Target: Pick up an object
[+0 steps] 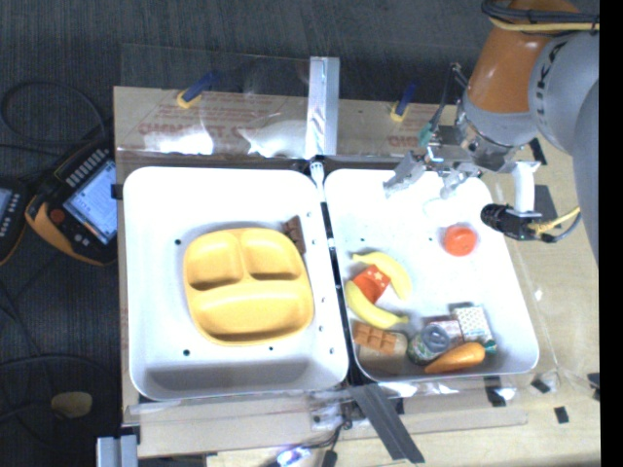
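the tomato (459, 239) lies just below the open, empty gripper (425, 179).

Faint reddish lettering is showing on the clear plastic sheet (185, 125) behind the left bin, too blurred to read. The teach pendant's screen (92, 202) is glowing, its contents illegible.

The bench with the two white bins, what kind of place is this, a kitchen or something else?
Probably a robotics lab, not a kitchen. A grey and orange robot arm reaches over the right bin, which holds toy food such as a banana and a carrot. A handheld control pendant lies on the floor.
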You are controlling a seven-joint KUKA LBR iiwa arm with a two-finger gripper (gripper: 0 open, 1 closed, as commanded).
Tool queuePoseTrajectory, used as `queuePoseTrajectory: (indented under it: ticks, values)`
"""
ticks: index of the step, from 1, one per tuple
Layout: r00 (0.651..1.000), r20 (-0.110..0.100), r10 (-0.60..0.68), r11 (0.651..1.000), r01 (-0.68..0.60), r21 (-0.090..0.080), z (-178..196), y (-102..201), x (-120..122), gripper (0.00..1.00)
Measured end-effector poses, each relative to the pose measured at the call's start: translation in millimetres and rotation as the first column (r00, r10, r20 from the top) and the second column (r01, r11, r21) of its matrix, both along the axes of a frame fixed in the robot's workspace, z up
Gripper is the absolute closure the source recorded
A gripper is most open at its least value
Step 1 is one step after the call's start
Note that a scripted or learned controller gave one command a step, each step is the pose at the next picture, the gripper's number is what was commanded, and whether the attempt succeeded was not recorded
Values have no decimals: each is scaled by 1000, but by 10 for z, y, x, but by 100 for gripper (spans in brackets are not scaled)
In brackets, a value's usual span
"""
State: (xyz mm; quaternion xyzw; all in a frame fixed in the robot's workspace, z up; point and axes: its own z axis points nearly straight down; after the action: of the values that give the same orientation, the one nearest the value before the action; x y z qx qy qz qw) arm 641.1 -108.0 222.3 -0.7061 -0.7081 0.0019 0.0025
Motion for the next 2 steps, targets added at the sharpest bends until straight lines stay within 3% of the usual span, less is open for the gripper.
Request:
queuePoseTrajectory:
  ticks: [1, 2]
  values:
    - [999, 1, -54, 999, 54, -1, -1273, 24, -375, 0]
    - [998, 24, 54, 999, -54, -7, -1329, 112, -758, 0]
